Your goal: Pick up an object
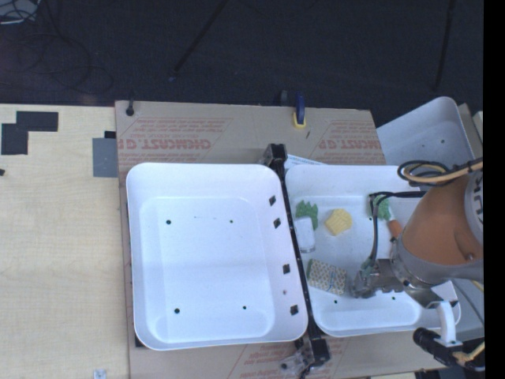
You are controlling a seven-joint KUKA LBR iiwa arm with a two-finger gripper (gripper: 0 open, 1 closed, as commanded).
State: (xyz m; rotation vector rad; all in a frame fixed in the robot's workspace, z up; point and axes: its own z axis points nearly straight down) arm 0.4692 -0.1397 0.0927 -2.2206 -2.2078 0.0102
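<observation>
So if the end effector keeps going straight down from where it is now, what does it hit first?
Most likely the floor of the right bin, just right of the patterned flat packet. The end effector hangs close above it; depth is hard to judge, so it could clip the packet's edge.

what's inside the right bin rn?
Right bin holds a green item, yellow block, white piece, patterned pad and an orange-green item. The arm and pincer cover its right part, so anything there is hidden.
</observation>
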